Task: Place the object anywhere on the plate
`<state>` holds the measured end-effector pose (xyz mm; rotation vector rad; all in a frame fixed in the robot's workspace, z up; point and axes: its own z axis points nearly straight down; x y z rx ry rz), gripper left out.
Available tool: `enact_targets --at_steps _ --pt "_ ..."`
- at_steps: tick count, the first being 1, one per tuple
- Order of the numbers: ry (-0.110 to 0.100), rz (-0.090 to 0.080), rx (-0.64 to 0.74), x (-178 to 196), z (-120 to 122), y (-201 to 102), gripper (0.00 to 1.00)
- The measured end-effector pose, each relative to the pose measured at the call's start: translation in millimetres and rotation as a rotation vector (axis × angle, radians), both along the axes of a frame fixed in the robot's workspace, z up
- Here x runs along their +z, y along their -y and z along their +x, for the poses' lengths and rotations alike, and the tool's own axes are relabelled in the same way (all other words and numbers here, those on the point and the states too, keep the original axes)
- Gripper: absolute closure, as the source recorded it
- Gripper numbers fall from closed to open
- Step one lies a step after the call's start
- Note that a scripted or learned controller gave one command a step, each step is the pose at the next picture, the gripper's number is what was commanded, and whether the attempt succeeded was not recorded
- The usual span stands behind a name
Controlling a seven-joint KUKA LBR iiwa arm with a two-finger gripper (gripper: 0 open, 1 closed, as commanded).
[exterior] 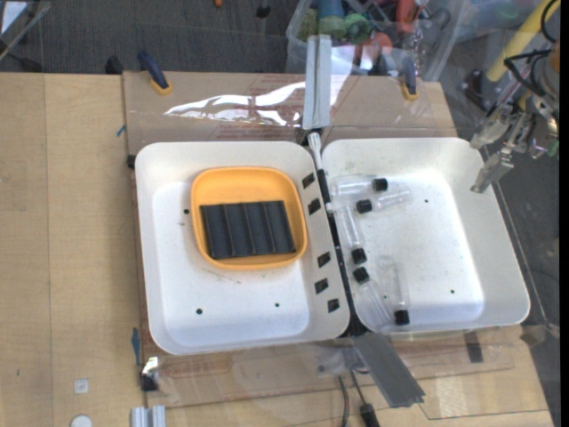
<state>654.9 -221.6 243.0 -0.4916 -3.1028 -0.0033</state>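
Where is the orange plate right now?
The orange plate sits in the left white bin, toward its back, with a dark ribbed block lying on it.

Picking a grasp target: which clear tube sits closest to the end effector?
The tube at the back of the right bin, black cap facing the end effector. The others lie farther forward.

An orange plate [249, 216] sits in the left bin [169, 318], with a black ribbed block [247, 229] lying on it. The right bin [462, 238] holds several clear tubes [378, 194] with black caps, scattered along its left side. The gripper [498, 163] hangs over that bin's right rim.
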Motion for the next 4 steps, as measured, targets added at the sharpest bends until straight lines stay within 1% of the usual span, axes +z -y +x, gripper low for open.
enact_targets --at_steps 1,2,3,4 --pt "0.001 0.000 0.083 -49.1 -0.5 -0.8 0.00" --pt "0.002 0.000 0.334 -46.6 -16.8 0.3 0.00" --pt "0.008 -0.002 0.855 -57.7 0.9 -33.0 0.00" --pt "0.004 0.000 0.628 -62.6 -26.0 -58.6 0.00"
